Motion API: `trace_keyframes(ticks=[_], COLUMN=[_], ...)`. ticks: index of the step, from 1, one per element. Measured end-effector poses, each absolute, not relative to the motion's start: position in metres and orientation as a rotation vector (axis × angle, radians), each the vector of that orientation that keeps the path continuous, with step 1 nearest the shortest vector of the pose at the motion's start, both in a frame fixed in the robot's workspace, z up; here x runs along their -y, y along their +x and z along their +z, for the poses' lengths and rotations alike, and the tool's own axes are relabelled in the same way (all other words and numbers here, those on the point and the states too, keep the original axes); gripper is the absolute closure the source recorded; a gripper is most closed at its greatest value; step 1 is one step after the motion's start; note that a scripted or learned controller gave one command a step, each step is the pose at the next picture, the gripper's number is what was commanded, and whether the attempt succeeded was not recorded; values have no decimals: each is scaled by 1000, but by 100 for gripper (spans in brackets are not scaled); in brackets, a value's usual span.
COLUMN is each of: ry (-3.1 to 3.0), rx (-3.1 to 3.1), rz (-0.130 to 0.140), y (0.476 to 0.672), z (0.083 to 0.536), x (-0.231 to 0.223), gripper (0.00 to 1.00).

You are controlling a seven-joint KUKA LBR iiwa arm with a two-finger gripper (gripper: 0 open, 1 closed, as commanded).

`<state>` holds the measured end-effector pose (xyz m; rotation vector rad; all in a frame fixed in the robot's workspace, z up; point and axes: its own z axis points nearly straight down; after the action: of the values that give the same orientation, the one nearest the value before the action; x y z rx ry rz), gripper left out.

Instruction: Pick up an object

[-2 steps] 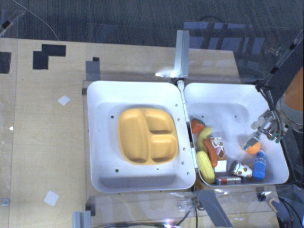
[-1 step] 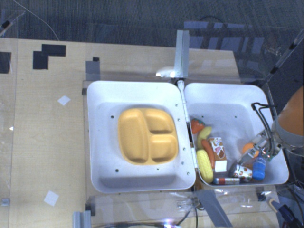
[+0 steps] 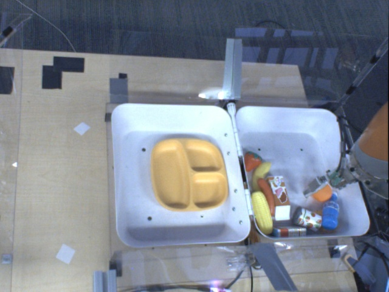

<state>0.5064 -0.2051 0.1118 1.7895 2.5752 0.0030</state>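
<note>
Corn (image 3: 262,210) lies in the right bin (image 3: 285,123), close against its left wall, long axis running up and down the view with the lower end tipped slightly right. Just above it sit a small yellow piece (image 3: 262,170) and a tomato (image 3: 253,161), and an orange carrot-like piece (image 3: 265,190) lies alongside the corn's upper right. A carton (image 3: 279,190) stands beside that, a white block (image 3: 282,213) below it, and a dark marker (image 3: 289,231) lies flat along the bin's lower wall, pointing left-right. A printed can (image 3: 309,219) lies on its side, and a blue bottle (image 3: 330,213) stands nearly upright at the lower right. An orange item (image 3: 323,193) rests just above the bottle.

The gripper (image 3: 327,181) hangs at the right side of this bin, right over the orange item; I cannot tell whether it is released or clenched, nor whether it touches anything.

The left bin (image 3: 127,163) holds one yellow tray (image 3: 187,174) with three compartments, long axis vertical in the view.

The two white bins sit side by side on a pale wooden bench (image 3: 55,193) marked with black squares (image 3: 61,70); dark carpet (image 3: 152,11) lies beyond.
</note>
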Motion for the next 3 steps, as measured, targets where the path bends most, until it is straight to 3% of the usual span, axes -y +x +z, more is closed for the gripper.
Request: trace_keyframes(ticks=[1, 2, 3], ry=[1789, 1801, 1662], rx=[-2576, -2568, -2652], rz=[2, 4, 5], y=[506, 489, 528], z=[112, 124, 90], x=[205, 176, 163], gripper=[0, 0, 0])
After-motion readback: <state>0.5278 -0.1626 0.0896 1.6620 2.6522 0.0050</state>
